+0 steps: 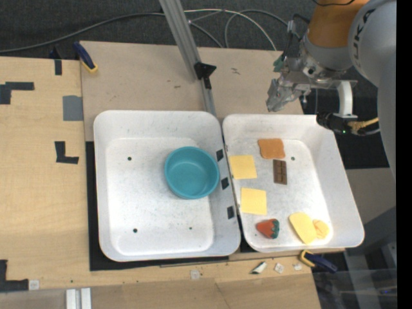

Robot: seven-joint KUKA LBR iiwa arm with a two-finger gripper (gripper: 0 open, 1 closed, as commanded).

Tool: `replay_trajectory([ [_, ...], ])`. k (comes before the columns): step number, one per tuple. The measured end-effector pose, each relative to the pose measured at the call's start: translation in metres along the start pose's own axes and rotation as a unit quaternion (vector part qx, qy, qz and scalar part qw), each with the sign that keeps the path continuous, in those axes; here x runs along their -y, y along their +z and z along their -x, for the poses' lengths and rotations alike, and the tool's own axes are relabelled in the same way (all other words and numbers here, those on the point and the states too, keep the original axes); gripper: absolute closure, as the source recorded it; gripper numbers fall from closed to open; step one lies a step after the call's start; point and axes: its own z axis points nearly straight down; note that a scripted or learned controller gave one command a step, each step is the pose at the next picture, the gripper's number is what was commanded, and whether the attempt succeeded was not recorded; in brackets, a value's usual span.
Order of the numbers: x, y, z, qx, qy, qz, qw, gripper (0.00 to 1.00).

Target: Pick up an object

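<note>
From the camera view, the hand (281,100) hangs over the far rim of the right bin (341,172), off past the bin's back edge, with nothing between its fingers; whether they are spread or pressed together I cannot tell, since the tips blur against the counter (141,76). The step in hand looks like the approach, so the sound course is to settle on one piece, travel over it and descend straight, keeping off the bin wall. The brown bar (280,171) seems the kindest target: it lies near the middle of the right bin, just beside the orange-brown slice (271,148) but apart from it, and its long axis runs roughly from the far rim toward the near rim, so the fingers would best close across its short width. The two yellow squares (243,167) (253,201) lie flat and thin, with no clear long axis, and would likely be hard to pinch. The red piece (268,228) and the yellow lump (308,227) sit near the front wall, tighter for a descent. The blue bowl (191,172) stands upright in the left bin (116,172), mouth upward.
</note>
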Motion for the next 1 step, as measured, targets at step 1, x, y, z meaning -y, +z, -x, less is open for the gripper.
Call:
replay_trajectory([
  [1, 0.0086, 0.0144, -0.0616, 0.000, 0.000, -0.001, 1.0000, 1.00],
])
